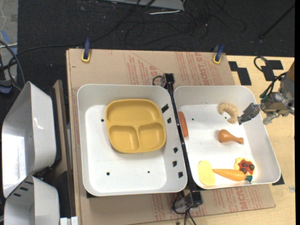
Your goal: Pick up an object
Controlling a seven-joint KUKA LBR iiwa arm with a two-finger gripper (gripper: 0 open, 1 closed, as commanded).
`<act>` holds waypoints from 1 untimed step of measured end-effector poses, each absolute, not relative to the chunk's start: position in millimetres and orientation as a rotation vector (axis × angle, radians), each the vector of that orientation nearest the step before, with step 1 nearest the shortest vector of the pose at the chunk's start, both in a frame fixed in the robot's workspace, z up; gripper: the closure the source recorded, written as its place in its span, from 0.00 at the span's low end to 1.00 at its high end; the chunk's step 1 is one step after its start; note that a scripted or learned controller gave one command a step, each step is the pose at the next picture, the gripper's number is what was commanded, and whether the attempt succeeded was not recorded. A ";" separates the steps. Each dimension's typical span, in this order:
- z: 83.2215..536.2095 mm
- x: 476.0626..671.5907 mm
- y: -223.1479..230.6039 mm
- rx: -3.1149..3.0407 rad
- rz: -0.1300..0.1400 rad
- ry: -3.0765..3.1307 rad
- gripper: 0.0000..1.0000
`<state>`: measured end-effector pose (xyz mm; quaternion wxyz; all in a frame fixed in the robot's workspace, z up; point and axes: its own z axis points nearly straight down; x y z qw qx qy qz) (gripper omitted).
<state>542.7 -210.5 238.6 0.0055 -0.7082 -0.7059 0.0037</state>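
- The counter (206, 69) carries two shallow white bins side by side, clamped at the far edge, probably so they stay put while the arm works.
- The left bin (93, 172) holds just a yellow divided plate (136, 125), lying flat near the far middle; it looks more like a drop-off spot than a pick target.
- The right bin (262, 144) holds the candidates for picking, spread well apart so each can be reached alone: a beige croissant-like piece (228, 109) at the far side, a brown drumstick (229, 137) in the middle, a red sausage (183, 124) along the left wall, and at the near side a pale yellow disc (205, 172), an orange carrot (228, 174) touching it, and a small pizza slice (245, 166) at the carrot's right end.
- The gripper (265, 111) hangs at the right bin's far-right rim, just beside the croissant piece, coming in from the right at a tilt.
- Its jaws stand apart, released, with nothing between them.
- Judgement: the task is not yet done; the croissant piece is the nearest target, and its closeness to the wall could crowd the approach.
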 end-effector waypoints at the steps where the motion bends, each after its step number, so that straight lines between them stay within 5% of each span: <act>1: 246.4 545.4 -209.4 -2.220 0.000 -2.223 0.00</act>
